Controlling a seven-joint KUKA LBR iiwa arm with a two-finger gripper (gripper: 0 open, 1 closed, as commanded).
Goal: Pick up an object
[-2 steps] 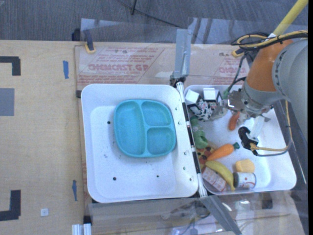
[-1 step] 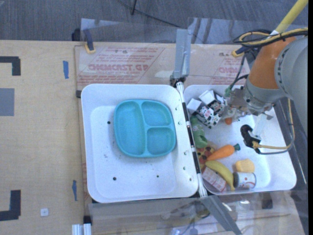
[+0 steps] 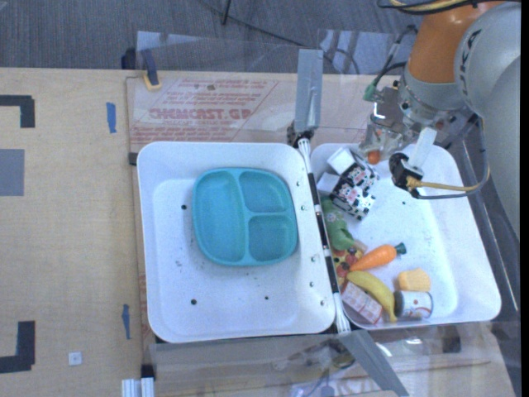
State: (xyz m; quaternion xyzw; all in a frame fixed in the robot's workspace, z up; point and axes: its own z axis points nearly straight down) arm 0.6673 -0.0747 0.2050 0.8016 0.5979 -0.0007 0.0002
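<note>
My gripper (image 3: pixel 378 150) hangs low over the far left corner of the right bin (image 3: pixel 463 222). Just below and left of it lies a black-and-white patterned box (image 3: pixel 355 191), tilted, with a small white block (image 3: pixel 340 160) beside it. A small orange-red spot shows right at the gripper's tip; I cannot tell what it is. Nearer the front of the same bin lie a carrot (image 3: pixel 374 257), a banana (image 3: pixel 372 289), a yellow block (image 3: pixel 413 280), a small can (image 3: pixel 414 305) and a green item (image 3: pixel 338 227).
The left bin (image 3: pixel 165 246) holds a teal divided plate (image 3: pixel 245 216). A ridge where the two bins meet runs between them. A black-and-yellow cable (image 3: pixel 430 188) loops from the wrist over the right bin. The arm's grey body fills the upper right.
</note>
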